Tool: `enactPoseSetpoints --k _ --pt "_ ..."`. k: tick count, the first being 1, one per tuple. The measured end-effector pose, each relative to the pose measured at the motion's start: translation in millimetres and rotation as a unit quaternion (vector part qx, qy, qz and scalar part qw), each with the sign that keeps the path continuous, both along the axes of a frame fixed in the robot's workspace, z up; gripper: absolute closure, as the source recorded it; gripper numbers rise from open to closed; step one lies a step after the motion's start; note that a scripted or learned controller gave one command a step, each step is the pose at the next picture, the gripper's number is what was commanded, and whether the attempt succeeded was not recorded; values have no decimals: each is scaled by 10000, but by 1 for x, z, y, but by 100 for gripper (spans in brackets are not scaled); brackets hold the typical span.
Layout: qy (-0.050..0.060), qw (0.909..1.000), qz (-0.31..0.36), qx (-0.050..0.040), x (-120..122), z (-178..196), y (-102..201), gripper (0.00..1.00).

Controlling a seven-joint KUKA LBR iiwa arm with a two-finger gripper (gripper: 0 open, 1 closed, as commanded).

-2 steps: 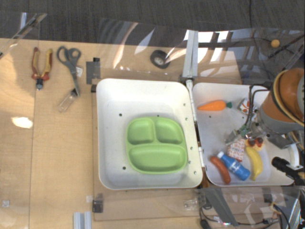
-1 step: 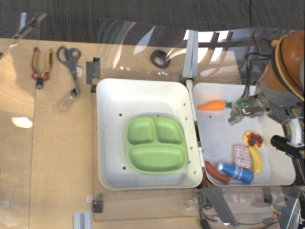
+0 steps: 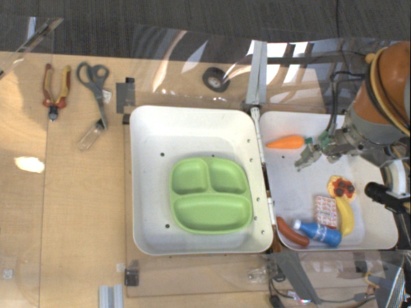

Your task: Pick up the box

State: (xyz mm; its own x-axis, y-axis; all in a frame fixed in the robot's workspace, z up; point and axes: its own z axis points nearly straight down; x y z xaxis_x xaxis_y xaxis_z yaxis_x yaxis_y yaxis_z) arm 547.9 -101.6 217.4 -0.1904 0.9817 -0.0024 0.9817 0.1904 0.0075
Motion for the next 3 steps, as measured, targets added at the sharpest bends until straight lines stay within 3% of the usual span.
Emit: enactPoseSetpoints --k 1,2,3 --pt "14 9970 776 -5 -53 -93 -49 0" --pt "-101 9995 293 -29 -52 -122 -65 0" --pt "-181 9994 298 -75 -47 -108 -68 100"
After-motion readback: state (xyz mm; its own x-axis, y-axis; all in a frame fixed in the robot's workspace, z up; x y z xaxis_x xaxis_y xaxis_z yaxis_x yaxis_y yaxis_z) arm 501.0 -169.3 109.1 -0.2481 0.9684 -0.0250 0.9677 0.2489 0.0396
